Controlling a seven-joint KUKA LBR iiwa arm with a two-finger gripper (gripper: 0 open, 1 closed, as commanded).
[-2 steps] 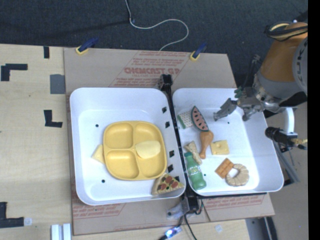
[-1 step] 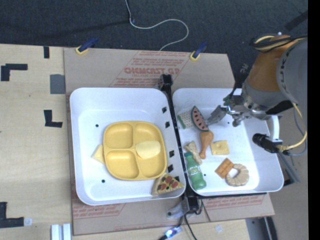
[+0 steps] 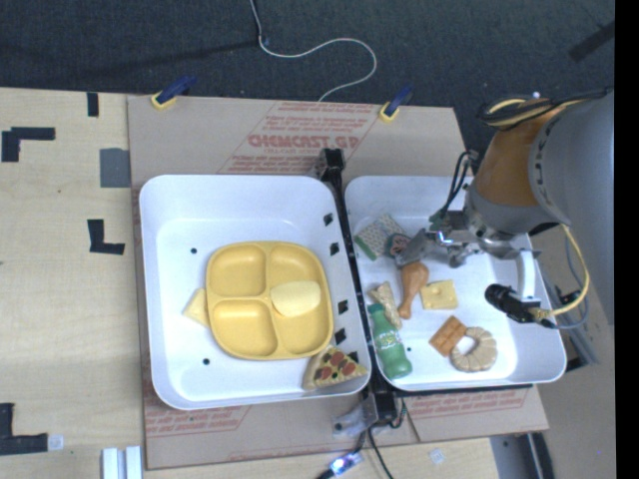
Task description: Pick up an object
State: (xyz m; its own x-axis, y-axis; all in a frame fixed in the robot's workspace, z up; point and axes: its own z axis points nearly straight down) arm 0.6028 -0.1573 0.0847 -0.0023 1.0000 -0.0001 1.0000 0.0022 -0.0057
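Dark carpet surrounds a wooden bench carrying two white bins [image 3: 160, 267]. Nothing is lifted yet: the chicken drumstick [image 3: 411, 285] lies in the right bin, just below the gripper [image 3: 431, 239]; whether it is released or clenched, I cannot tell. Cardboard [image 3: 300, 140] under the bins bears red, unreadable print.

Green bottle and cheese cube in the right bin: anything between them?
In the camera view, the drumstick lies between the green bottle and the cheese cube, its thin end pointing toward the bottle.
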